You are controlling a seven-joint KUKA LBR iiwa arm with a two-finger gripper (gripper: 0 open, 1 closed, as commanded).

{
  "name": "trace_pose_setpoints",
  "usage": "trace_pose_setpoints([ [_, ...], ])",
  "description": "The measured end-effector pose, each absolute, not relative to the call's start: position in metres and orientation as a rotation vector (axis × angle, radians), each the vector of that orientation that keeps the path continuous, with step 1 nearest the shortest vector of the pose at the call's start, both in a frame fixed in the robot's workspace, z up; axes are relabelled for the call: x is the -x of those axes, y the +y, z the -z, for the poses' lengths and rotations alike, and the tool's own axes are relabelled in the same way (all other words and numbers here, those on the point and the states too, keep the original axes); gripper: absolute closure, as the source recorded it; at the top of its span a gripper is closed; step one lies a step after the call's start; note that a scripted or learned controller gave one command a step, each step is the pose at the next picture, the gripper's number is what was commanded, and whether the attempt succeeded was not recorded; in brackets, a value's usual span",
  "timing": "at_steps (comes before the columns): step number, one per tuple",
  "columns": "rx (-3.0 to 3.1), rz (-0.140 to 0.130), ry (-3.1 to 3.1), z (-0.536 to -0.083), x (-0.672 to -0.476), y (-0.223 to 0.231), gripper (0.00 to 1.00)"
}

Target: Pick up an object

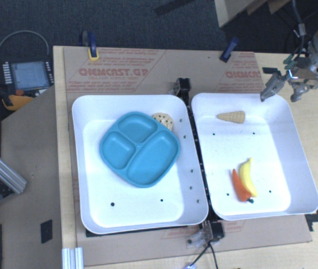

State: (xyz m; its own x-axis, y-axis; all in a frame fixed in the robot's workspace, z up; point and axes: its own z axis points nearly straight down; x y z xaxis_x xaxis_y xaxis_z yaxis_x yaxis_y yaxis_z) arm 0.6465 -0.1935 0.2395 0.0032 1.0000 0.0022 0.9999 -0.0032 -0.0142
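One fixed camera looks down on my bench [147, 66] at a slant from above, far enough to take in both white bins, the left bin [86, 206] and the right bin [299, 150]. My arm enters at the frame's upper right.

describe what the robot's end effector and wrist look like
The end effector at the camera view's upper right is pale grey metal with two thin, slightly angled fingers and small dark fittings. Thin dark cables run down to it, and a tan-orange section sits above the wrist.
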Motion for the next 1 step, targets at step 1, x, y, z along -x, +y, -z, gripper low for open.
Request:
trace_pose_setpoints([
  [1, 2.221, 0.0, -2.222, -0.2492, -0.6488, -0.1924, 0.0],
])
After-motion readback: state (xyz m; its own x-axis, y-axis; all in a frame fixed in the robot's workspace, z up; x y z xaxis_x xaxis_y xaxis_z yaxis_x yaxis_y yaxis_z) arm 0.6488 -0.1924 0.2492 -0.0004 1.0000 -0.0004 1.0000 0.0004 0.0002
